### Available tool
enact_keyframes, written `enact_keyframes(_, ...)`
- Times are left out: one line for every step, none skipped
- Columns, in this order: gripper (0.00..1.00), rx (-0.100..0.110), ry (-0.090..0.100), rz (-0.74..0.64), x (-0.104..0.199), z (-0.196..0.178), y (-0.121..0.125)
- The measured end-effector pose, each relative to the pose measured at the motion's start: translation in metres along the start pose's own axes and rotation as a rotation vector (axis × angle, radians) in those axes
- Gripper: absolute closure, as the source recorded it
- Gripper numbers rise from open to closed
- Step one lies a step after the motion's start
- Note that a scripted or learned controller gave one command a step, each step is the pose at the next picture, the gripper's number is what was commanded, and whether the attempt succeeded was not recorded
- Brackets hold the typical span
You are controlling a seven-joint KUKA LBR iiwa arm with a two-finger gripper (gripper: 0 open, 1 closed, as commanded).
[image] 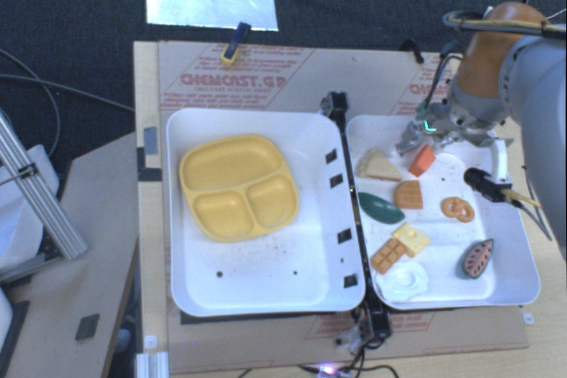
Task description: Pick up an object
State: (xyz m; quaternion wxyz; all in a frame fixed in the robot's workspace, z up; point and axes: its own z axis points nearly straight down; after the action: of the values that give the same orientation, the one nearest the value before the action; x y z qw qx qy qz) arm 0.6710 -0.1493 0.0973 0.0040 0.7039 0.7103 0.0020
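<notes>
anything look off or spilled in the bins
Nothing spilled or damaged. The yellow tray sits askew in the left bin, and dark specks dot the floor below it. The toy foods lie scattered loosely in the right bin.

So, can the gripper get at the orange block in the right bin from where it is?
Probably yes: the gripper hangs right by the orange block, whose top is uncovered, though the cheese wedge lies close beside it.

Tool (416,142) low, arm bent over it
</notes>
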Motion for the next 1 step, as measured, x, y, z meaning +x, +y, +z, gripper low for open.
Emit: enact_keyframes(0.0, 0.002, 0.001, 0.01, -0.0522, 0.0108, -0.0018)
